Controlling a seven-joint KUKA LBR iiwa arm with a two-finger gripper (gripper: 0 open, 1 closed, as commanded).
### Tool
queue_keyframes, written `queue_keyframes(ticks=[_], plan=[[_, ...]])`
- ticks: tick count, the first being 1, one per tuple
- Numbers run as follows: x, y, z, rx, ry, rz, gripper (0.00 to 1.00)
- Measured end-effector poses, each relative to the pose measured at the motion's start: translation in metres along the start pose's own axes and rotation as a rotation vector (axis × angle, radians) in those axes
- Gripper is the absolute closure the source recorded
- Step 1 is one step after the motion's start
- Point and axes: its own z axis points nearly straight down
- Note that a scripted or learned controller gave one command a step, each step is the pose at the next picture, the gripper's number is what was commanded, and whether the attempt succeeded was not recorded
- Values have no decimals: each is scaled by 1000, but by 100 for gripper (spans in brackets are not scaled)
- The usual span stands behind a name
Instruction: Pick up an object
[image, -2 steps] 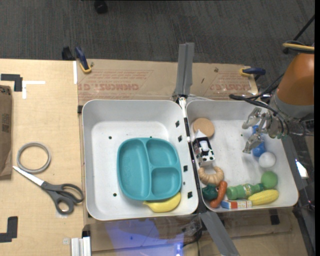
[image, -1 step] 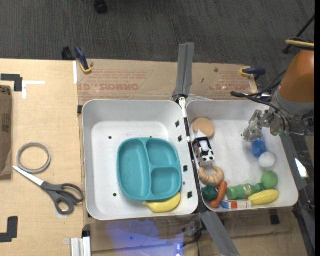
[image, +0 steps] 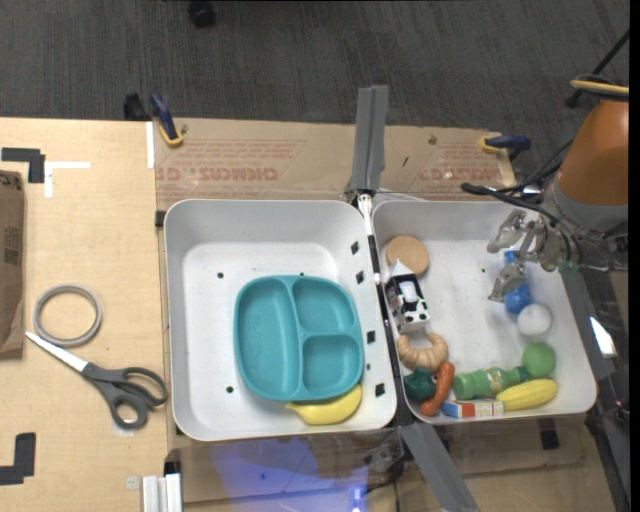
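My gripper: over the right bin, near its far right corner; I cannot tell how it is set.
Blue object: just below me, maybe touching; the view is poor there.
White ball: beside it, on the bin floor.
Left bin: teal divided plate, banana at its front edge.

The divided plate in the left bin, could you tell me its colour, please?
Teal, seen clearly in the camera view: divided plate.
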Motion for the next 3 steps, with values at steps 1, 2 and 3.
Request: queue_keyframes(ticks=[1, 2, 3], plan=[[-2, -11, 23, -1, 14, 33, 0], [27, 3, 22, -1, 16, 135, 0], [25, 4, 11, 0, 10, 132, 100]])
